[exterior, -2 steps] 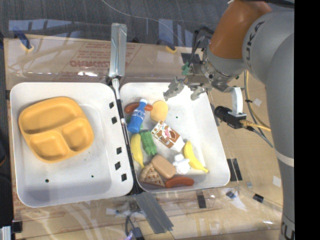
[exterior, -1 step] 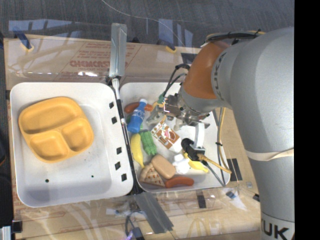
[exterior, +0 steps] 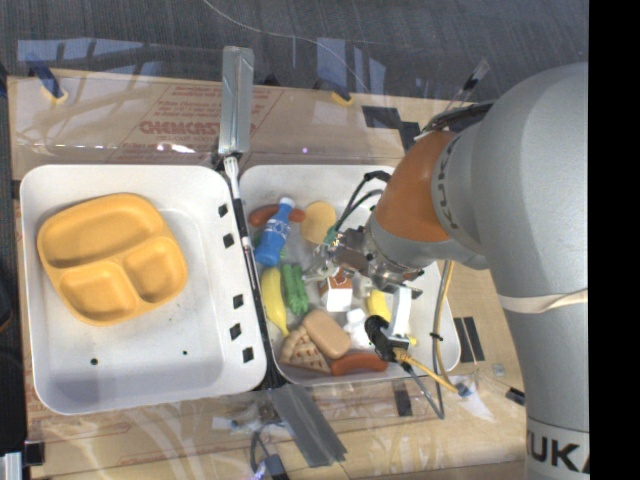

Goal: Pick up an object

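Gripper (exterior: 338,268) lowered into right bin (exterior: 440,340) amid clustered toy food: bottle (exterior: 275,230), banana (exterior: 272,298), green pod (exterior: 294,288), waffle (exterior: 299,349), sausage (exterior: 355,364). Jaw opening and any grasp: cannot tell, hidden beneath wrist; likely target a small white piece (exterior: 339,296) just below. Best centred over one item, clear of neighbours, before closing. Yellow tray (exterior: 110,256) in left bin (exterior: 60,388).

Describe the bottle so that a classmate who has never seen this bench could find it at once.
Start at the right bin, the crowded one under the arm. Near its left wall, towards the far end, the bottle lies on its side between a red sausage and a green toy. It is the one blue and white thing there, with a blue cap.
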Controlling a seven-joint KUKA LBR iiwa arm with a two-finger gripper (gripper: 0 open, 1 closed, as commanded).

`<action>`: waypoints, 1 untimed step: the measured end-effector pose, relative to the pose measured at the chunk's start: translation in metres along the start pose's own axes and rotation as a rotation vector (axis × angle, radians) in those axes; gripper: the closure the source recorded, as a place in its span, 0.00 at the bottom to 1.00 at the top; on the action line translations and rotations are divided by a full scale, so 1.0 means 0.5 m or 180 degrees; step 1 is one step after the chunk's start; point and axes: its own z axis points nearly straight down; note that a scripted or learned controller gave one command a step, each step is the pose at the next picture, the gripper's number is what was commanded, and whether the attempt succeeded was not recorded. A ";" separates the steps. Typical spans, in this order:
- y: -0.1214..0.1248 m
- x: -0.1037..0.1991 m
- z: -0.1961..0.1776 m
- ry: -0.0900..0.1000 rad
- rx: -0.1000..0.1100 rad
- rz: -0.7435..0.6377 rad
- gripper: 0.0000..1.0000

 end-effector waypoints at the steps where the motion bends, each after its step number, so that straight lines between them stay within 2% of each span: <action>1: 0.002 0.001 -0.022 0.0001 -0.0005 -0.0015 1.00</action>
